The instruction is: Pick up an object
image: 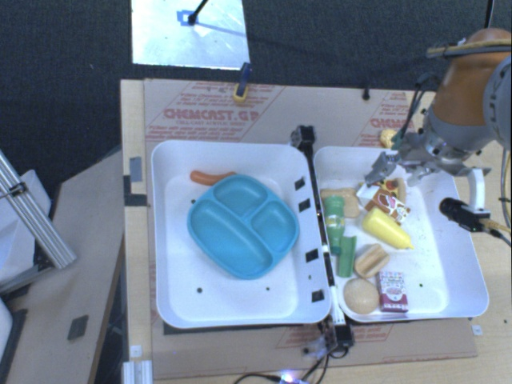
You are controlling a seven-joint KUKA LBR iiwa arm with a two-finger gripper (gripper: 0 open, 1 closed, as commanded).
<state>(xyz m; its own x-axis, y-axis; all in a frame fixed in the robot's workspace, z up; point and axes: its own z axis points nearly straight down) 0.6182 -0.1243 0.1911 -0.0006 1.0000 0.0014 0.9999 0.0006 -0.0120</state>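
Arm (pixel 472 78) bent over right bin (pixel 468 250), tool (pixel 386 170) low above toy food (pixel 390 206)

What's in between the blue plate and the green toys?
In the camera view, the white walls where the two bins meet lie between the blue plate and the green toys, with black clips along them.
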